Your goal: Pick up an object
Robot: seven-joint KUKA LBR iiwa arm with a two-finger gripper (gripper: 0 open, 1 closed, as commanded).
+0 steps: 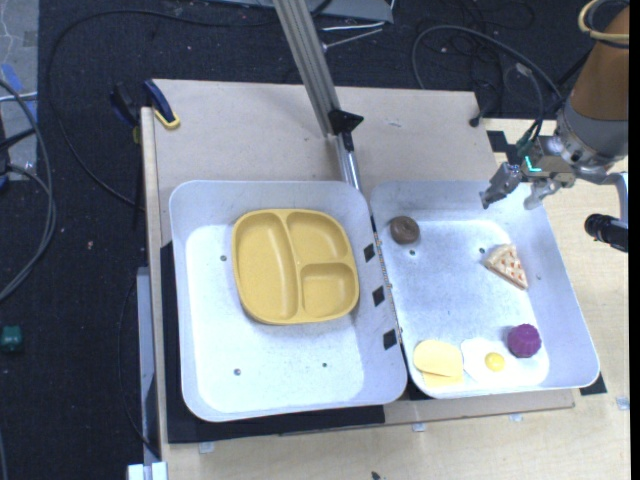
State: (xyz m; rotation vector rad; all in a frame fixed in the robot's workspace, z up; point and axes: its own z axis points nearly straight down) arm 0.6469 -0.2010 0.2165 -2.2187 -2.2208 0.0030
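White plastic, matte and faintly speckled, makes up both shallow bins, and your choices for a pick all lie in the right bin (560,268). The gripper (512,187) hangs over that bin's far right corner with its two fingers spread apart and nothing between them, so you have no grasp yet; it sits near the pizza slice (506,265), which looks like the closest candidate. That slice is a flat wedge, orange with a pale crust edge, lying low against the floor, so I judge it a hard shape to pinch. The brown round piece (404,230) near the dividing rim is small and domed. Along the near edge you have a purple ball (523,340), rounded and bumpy-looking, just beside a fried egg (488,359) and a yellow cheese-like slab (438,359); the last two are thin and flat. The ball probably offers the fingers the most height to close on. In the left bin (200,368) a yellow divided tray (296,266) with three compartments rests alone, smooth and glossy, well apart from the arm.
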